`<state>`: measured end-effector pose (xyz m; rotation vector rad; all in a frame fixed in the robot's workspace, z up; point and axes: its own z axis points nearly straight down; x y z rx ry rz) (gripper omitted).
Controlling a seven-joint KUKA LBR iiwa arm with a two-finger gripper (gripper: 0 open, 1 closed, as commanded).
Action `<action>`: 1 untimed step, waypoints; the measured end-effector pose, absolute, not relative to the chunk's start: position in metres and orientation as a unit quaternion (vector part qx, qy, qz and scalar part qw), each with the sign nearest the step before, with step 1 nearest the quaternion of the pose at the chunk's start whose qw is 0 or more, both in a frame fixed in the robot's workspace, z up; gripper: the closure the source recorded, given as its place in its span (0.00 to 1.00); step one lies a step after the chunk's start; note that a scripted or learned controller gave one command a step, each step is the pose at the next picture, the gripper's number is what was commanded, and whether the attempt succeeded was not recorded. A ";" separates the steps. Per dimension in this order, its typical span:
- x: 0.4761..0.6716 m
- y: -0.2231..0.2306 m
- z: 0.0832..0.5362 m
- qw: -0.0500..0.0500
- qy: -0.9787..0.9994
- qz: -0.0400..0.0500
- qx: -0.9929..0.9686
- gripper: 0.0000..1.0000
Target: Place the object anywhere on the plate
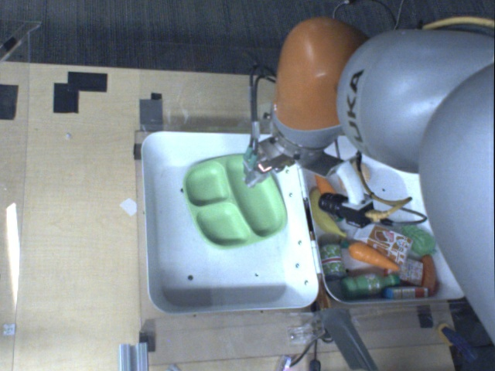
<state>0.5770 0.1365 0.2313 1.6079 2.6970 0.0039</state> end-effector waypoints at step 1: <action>0.567 0.057 0.184 0.001 0.820 0.001 0.573 1.00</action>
